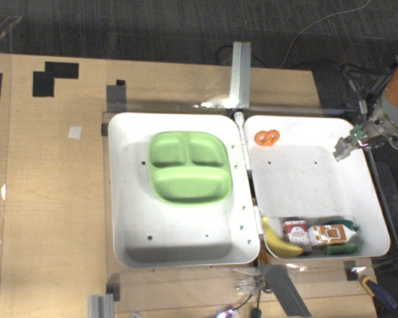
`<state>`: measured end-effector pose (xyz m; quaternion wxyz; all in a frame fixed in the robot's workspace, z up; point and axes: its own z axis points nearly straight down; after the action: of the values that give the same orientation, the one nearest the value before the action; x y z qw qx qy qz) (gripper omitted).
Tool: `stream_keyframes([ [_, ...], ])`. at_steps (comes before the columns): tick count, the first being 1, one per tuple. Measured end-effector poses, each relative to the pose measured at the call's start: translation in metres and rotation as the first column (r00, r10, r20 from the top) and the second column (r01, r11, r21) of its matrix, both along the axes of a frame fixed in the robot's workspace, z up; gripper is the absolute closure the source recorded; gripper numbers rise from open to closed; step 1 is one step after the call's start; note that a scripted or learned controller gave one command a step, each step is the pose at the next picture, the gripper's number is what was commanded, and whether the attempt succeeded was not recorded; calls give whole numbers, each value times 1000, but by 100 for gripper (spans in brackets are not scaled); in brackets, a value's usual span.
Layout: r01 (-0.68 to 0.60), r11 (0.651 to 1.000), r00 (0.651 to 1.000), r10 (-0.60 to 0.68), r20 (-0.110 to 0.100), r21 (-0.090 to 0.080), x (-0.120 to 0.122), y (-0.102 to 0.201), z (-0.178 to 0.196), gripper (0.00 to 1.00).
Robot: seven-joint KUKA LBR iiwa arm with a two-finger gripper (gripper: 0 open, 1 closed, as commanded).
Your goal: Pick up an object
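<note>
Banana (279, 242) and cartons (318, 234) fill right bin (305, 177) near edge; pretzel (266, 138) far. Wooden tabletop (46, 197), green tray (189, 166) left. Gripper (348, 144) state unclear.

arm (393, 105) poking in from the right edge, orange band up top, grey wrist below it, gripper (345, 148) angled down and left, fingertips kinda small and blurry
</note>
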<state>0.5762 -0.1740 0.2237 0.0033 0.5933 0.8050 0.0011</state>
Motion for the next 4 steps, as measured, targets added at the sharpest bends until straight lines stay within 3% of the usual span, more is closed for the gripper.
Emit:
stream_keyframes([
  [1, 333, 943, 943, -333, -2, 3, 41, 54, -33, 100],
  [2, 306, 952, 952, -306, -3, 3, 40, 93, -38, 100],
  [3, -101, 995, 995, 101, 0, 2, 54, 159, 3, 100],
  [4, 112, 994, 994, -112, 1, 2, 72, 74, 29, 100],
])
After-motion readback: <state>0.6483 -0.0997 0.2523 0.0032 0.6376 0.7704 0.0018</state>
